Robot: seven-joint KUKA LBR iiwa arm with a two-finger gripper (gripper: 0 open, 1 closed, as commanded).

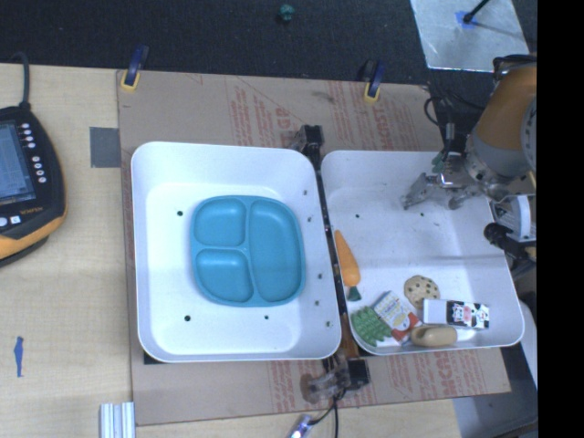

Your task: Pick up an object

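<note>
Two shallow white bins sit side by side on a brown cardboard sheet that covers your wooden bench, held at its far edge by two clamps; beyond the bench you see dark carpet and a pale square patch on the floor. At the bench's left edge lies the teach pendant [23, 185], black with an orange rim.

In the left bin [160, 318] you have a blue divided plate [246, 249], lying flat near the middle. In the right bin [383, 185], the objects gather at the near edge: an orange carrot [347, 259] lies along the left wall, a cookie [421, 288] sits just beyond a small milk carton [456, 314], a bread roll [432, 336] touches the carton's near side, and a green item [369, 323] and a printed card [394, 310] lie beside them.

The gripper [436, 192] hangs over the far part of the right bin, well apart from those objects, its fingers spread wide with nothing between them. The arm's orange band shows at the right.
</note>
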